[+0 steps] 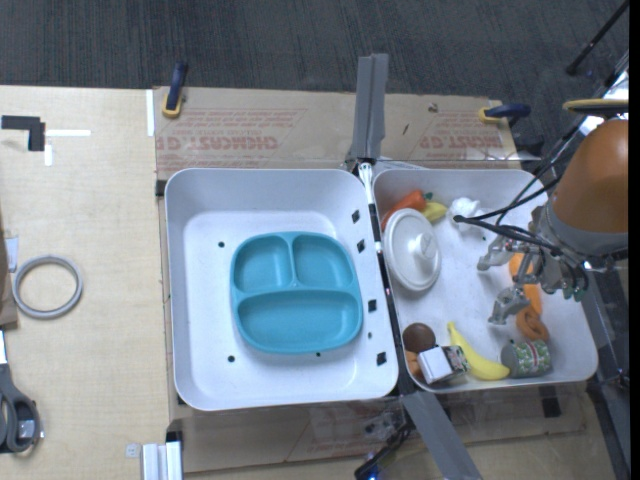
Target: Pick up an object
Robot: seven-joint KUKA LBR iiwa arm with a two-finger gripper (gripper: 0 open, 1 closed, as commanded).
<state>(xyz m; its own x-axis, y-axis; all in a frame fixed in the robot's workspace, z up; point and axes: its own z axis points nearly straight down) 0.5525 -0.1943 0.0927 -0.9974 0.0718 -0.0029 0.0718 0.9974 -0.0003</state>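
left bin (pixel 190 298): holds teal divided plate (pixel 297 292), centred
right bin (pixel 470 258): cluttered
white lid (pixel 413 251): left side of right bin, knob up
banana (pixel 474 357): near front edge, beside small white box (pixel 437 366)
brown ball (pixel 418 337): touching box, front-left corner
gripper (pixel 508 286): over right side of right bin, above orange item (pixel 529 299)
tape roll (pixel 45 286): on worktop (pixel 80 218), far left
arm: orange band (pixel 600 178) at right edge

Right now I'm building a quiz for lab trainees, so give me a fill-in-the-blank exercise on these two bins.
The divided plate in the left bin is coloured ____.
The plate has ____ compartments.
The banana lies in the ____ bin.
The white lid sits in the same bin as the ____ arm's gripper.

Missing words: blue; three; right; robot
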